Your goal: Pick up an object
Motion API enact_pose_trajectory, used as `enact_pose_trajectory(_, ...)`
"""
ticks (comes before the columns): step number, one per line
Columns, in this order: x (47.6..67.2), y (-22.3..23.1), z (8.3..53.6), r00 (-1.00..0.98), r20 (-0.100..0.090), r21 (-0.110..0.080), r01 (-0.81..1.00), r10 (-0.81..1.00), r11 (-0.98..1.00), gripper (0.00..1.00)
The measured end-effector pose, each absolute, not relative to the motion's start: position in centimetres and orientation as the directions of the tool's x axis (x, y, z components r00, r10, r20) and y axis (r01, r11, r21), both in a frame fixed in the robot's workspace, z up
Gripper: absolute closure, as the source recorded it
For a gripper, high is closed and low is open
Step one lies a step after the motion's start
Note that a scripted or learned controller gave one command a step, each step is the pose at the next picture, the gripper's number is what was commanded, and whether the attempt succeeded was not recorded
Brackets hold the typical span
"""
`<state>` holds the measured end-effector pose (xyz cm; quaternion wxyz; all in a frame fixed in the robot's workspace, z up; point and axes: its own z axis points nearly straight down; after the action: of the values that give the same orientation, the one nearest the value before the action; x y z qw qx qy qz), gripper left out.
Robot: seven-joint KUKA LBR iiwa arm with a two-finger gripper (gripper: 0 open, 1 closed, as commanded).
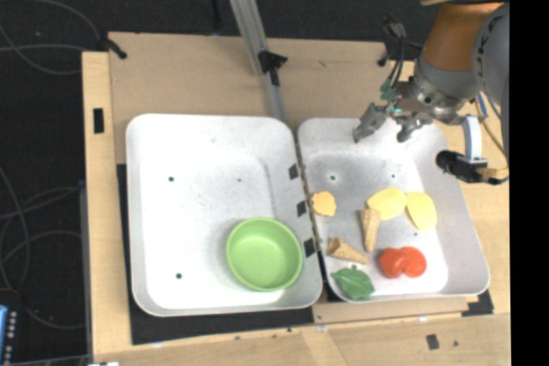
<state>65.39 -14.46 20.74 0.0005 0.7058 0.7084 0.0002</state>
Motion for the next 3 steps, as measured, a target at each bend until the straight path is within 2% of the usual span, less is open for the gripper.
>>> enact_pose_trajectory(1,65.4,-14.5,20.7,-0.004,-0.001,0.001,1.000,1.000,0.004,0.00)
enact_pose_trajectory(3,64.8,-14.0,9.8,0.000,-0.003,-0.004,1.000,1.000,0.000,0.00)
